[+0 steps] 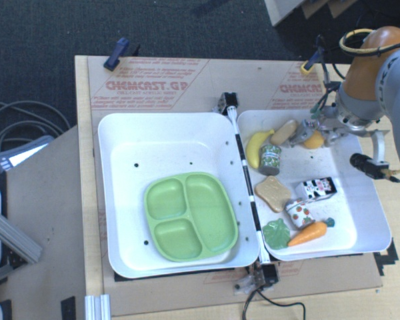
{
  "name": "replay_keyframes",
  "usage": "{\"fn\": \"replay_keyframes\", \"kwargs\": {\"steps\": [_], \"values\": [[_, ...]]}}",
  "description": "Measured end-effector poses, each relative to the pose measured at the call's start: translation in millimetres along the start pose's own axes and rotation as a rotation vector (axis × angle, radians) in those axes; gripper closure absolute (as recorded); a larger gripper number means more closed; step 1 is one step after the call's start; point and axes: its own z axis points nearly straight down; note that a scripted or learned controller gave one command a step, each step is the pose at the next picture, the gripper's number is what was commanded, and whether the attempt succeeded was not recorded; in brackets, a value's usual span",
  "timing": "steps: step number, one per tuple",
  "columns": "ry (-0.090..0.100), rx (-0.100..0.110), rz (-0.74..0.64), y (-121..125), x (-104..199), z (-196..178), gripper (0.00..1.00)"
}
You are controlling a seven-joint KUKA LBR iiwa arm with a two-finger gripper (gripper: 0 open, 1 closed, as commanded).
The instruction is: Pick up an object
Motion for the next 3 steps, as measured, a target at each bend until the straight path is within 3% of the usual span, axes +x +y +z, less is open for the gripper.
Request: {"fn": "replay_keyframes", "kwargs": {"steps": [1, 2, 3], "values": [[-0.003, -0.005, -0.001, 1.4, -0.1, -11.6, 1.00], [0.001, -0.003, 0.000, 1.2, 73.2, -20.5, 1.00], [0.000, -0.004, 0.000, -50.0, 136.3, -101.1, 1.00]]}}
